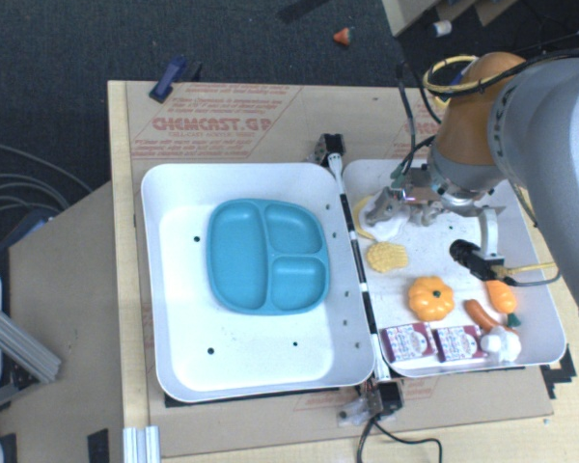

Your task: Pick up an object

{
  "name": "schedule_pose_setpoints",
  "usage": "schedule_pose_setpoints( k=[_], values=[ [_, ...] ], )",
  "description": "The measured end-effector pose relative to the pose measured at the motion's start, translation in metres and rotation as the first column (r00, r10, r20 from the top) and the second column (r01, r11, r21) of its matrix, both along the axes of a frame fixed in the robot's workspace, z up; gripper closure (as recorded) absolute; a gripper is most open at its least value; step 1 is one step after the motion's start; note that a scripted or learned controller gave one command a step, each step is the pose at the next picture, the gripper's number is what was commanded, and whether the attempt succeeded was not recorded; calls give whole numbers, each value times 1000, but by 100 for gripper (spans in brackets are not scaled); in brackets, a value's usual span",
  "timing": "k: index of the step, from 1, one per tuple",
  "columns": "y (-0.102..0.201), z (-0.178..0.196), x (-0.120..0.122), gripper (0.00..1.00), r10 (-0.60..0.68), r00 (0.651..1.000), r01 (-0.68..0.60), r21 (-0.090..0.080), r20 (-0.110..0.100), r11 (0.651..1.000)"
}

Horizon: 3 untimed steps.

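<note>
Red print on the counter (212, 123) reads "CHEMCAST GP", with smaller lines too blurred to read. The gripper (398, 208) hangs low at the upper left of the right bin (420, 254). Whether it is open cannot be told, and it half hides a yellow object (365, 228). A toy pumpkin (431, 298) sits below, beside two cartons (432, 343) whose labels are unreadable.

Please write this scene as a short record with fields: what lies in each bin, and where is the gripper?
left bin: one blue divided plate, lying flat near the middle
right bin: yellow round waffle, orange toy pumpkin, two red-and-white packets side by side at the lower edge in the view
gripper: low in the right bin's upper left part, just above the waffle in the view
grasp: cannot tell
</note>
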<state>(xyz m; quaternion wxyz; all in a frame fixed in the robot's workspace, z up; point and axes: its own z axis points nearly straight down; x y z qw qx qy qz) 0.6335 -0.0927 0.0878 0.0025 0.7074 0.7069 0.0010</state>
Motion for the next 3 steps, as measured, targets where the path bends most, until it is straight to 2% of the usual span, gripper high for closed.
schedule_pose_setpoints(
  k=[1, 2, 3],
  values=[
    [0, -2, 34, 0, 2, 1000, -2, 2, -2, 1000],
    [-6, -1, 1, 0, 1, 1000, -1, 2, -3, 1000],
    [-6, -3, 33, 0, 2, 1000, -2, 2, -4, 1000]
  ],
)
